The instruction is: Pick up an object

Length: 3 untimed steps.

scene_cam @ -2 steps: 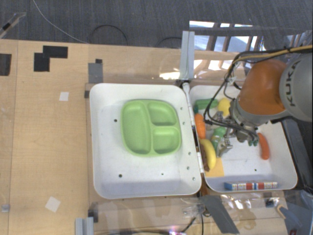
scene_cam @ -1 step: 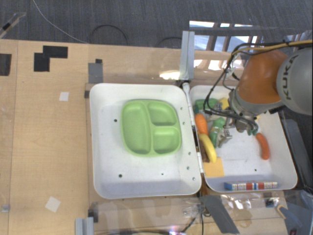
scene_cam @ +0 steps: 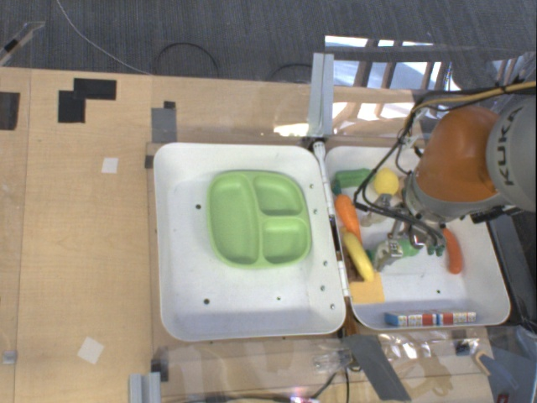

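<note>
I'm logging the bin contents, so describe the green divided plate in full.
The green divided plate is a pale lime, rounded-square tray that looks like matte plastic. Raised ridges split it into three compartments: one long section on the view's left and two smaller ones stacked on the right. It lies flat, right side up, near the middle of the left white bin, resting on the bin floor. Nothing sits in its compartments and nothing else touches it.
</note>
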{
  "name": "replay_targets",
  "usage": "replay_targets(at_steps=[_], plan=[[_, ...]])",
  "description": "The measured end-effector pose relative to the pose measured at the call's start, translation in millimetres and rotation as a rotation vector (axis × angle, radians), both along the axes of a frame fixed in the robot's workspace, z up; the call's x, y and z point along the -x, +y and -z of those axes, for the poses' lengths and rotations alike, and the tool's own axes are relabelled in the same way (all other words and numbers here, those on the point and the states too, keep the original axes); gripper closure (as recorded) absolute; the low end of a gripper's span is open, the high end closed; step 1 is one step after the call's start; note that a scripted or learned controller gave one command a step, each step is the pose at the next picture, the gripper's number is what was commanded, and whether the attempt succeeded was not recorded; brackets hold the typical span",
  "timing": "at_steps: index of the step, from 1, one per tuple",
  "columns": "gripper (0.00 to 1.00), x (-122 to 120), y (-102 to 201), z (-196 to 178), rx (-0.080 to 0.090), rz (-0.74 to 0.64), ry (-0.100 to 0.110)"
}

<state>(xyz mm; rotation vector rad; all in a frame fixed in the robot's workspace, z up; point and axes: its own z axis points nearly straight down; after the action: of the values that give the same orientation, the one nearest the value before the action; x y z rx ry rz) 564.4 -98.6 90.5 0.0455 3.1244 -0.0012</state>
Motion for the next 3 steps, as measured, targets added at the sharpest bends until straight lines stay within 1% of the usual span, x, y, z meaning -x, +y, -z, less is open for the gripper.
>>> replay_targets(at_steps=[1,2,3], plan=[[0.00,1,7,0,0.003,-0.014,-0.001],[0.00,-66,8,2,-0.002,0.111,0.003],[1.00,-69,8,-13,-0.001,0.106,-0.010]])
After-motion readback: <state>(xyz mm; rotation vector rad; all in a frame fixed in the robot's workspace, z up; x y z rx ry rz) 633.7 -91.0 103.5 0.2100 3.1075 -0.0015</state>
